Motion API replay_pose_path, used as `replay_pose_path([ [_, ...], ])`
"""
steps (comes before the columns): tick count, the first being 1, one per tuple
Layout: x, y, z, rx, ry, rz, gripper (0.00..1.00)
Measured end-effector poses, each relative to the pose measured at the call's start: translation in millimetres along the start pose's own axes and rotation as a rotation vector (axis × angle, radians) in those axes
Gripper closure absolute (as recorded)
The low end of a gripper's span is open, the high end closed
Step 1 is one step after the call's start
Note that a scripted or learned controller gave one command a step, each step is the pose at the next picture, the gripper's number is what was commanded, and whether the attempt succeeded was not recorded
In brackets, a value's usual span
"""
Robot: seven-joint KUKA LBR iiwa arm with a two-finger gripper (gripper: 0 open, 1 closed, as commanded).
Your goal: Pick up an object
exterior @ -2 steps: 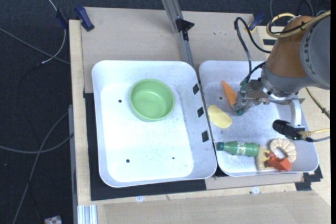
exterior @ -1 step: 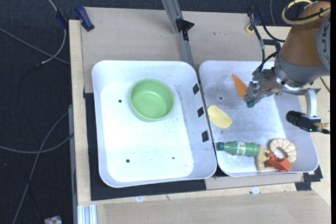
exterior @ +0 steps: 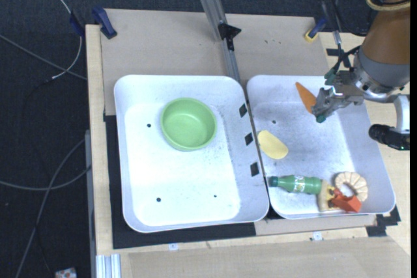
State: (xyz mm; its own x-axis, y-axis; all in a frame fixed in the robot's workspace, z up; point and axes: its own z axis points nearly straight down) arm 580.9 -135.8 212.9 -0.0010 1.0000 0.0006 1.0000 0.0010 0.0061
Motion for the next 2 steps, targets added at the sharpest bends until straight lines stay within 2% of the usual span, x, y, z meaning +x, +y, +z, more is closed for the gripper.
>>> replay_pose_path([
  [1,49.2,14.4,3.5,0.003,0.001,-0.005,1.0],
  [2,101.2,19.2,-13.0,0.003,0.003,-0.005,1.0],
])
